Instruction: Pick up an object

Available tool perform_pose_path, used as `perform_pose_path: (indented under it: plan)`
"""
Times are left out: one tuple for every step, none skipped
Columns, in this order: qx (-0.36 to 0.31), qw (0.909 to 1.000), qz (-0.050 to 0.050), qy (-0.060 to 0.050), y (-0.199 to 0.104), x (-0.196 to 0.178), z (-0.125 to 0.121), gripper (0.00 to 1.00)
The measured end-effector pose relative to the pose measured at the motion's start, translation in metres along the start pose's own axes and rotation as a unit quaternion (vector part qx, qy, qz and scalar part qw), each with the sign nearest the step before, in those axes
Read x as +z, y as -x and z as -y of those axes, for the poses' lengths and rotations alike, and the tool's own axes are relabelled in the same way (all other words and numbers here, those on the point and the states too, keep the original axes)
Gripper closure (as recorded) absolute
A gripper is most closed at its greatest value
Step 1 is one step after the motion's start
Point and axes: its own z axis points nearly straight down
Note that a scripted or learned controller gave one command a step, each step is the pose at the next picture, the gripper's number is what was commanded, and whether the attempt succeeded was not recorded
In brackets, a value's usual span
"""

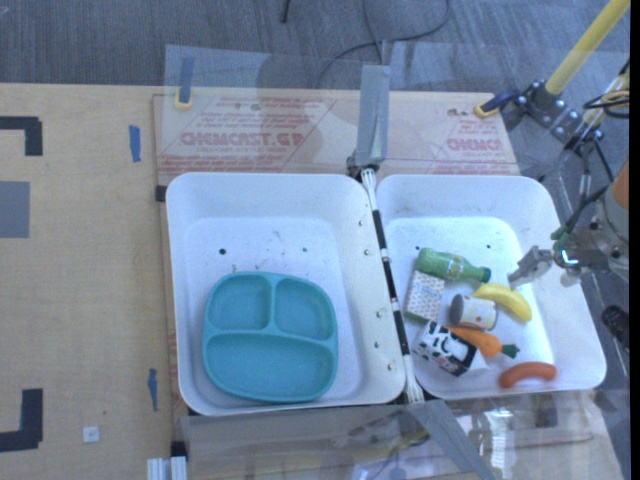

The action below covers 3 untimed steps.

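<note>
Two shallow white bins sat side by side on a pale wooden counter (80,298), their inner rims touching along a dark seam. Left bin (190,218): one teal divided plate (268,336) with three compartments, lying flat toward the near side; a few dark specks on the bare floor behind it. Right bin (570,338): a cluster of small items in its near-left half. Green bottle (452,265) lay on its side, cap pointing right. Just beside it, nearer the camera, a small patterned card (424,293). A yellow banana (504,301) lay to the right of a pale cylindrical cup (473,313) tipped on its side, the two touching. An orange carrot (480,341) with a green tip lay just in front of the cup, against a black-and-white spotted item (443,349). A red-orange sausage-shaped piece (526,373) lay apart, nearest the front right corner. The arm entered from the right, over the right bin's far-right rim; its gripper (535,264) hung low above the bin floor, angled down and to the left, near the banana but clear of it. Whether the metal tip was spread or closed could not be told; nothing was seen in its grasp. Clear plastic sheeting and a grey taped strip (371,118) lay behind the bins.
</note>
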Motion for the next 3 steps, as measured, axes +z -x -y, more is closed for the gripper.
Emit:
perform_pose_path:
  plan:
    - [-0.058, 0.9983, 0.001, 0.002, 0.02, 0.103, -0.003, 0.0]
    - [-0.056, 0.9984, 0.002, 0.003, 0.021, 0.093, -0.003, 1.0]
    - [-0.072, 0.9974, 0.001, 0.001, -0.007, 0.004, -0.006, 1.0]
